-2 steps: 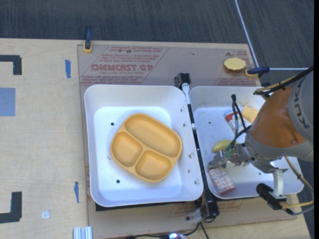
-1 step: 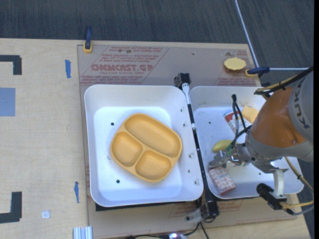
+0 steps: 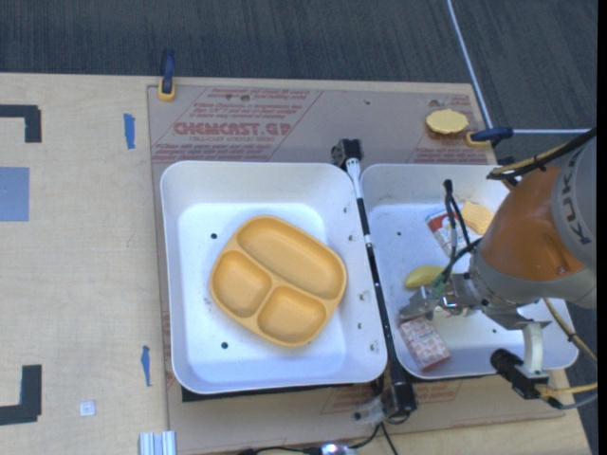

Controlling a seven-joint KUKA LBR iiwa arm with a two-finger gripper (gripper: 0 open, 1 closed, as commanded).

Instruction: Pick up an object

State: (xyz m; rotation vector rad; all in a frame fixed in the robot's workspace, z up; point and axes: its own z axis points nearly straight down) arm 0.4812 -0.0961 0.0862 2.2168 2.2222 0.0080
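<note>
My gripper (image 3: 429,301) hangs low over the right bin (image 3: 398,197), at its left-middle, with the grey and orange arm (image 3: 531,245) reaching in from the right. A small yellow banana-shaped object (image 3: 423,276) lies just above the gripper, touching or nearly touching it. A pink speckled packet (image 3: 424,341) lies just below it near the bin's front wall. Further back, a red-and-white item (image 3: 440,226) and a pale yellow round piece (image 3: 477,218) are partly hidden by the arm and a black cable.
The left bin (image 3: 190,207) holds a yellow-orange three-compartment plate (image 3: 277,281). A black bar (image 3: 364,235) runs between the bins. A yellow disc (image 3: 447,121) and a blue clamp (image 3: 486,136) sit on the board behind the right bin.
</note>
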